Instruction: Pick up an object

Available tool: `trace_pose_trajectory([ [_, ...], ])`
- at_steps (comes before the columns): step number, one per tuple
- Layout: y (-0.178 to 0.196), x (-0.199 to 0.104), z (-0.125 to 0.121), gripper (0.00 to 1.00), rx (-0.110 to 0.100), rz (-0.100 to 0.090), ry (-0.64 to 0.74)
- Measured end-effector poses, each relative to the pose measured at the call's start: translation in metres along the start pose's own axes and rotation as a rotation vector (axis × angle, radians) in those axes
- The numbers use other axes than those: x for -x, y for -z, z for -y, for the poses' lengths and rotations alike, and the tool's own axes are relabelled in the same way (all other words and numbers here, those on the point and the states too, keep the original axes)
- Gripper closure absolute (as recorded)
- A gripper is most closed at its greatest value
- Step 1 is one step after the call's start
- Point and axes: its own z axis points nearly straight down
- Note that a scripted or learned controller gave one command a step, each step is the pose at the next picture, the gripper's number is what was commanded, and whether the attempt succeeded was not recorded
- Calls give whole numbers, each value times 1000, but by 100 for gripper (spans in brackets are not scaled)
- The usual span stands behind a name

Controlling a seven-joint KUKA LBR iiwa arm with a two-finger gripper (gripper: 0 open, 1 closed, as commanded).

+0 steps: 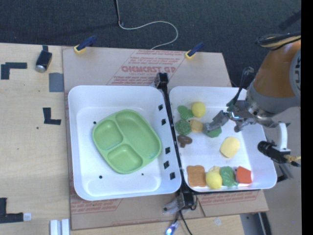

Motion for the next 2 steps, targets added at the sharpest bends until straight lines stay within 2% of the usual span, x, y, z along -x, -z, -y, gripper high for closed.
trace_pose_trajectory([
  [1,10,-1,0,100,0,0,1],
  [2,112,-68,33,100,8,-2,7],
])
